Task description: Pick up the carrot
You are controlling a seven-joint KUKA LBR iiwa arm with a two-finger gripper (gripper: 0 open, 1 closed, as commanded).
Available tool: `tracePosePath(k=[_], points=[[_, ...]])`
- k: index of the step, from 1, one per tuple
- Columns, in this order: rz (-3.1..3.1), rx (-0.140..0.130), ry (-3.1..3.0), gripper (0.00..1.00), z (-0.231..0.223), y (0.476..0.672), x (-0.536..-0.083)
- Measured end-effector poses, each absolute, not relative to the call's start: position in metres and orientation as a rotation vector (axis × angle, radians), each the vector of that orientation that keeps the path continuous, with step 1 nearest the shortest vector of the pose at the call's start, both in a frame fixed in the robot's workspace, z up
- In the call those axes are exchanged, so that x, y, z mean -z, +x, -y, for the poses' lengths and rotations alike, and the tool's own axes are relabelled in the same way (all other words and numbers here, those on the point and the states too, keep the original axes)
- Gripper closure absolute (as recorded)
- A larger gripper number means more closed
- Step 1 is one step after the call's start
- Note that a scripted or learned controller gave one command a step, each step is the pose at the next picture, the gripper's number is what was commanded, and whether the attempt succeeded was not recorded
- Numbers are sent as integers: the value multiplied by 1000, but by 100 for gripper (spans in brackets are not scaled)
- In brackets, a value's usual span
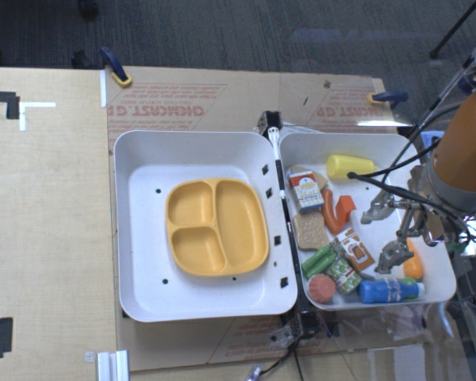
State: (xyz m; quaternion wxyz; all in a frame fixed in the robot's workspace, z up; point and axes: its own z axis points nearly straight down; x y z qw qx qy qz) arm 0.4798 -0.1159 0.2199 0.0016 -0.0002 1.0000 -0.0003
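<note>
The grey arm with its orange band (466, 145) reaches in from the right, wrist bent down over the right-hand shallow white bin (440, 268), and the two-finger metal gripper (385, 232) hangs over the bin's open floor with its fingers spread wide and nothing between them; one finger (375, 210) points toward the upper clutter, the other sits lower, just above a blue plastic bottle (390, 291) lying on its side. The small orange toy carrot (332, 217) lies among the packed items in the left half of that same bin, just left of the gripper and apart from it, beside a flat orange piece (346, 207). Count the rest: one yellow plastic block (350, 165) at the top, one small white-and-red carton (306, 191), one tan cracker-like square (309, 230), one green vegetable toy (319, 259), one round red piece (322, 288), one orange ball (413, 267) by the lower finger. Two bins in all; the left white bin (135, 236) holds one yellow three-compartment plastic plate (217, 226).
</note>
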Motion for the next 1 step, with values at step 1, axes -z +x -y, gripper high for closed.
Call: tracePosePath(k=[1], points=[[-3130, 1, -201, 0, 202, 522, -153]])
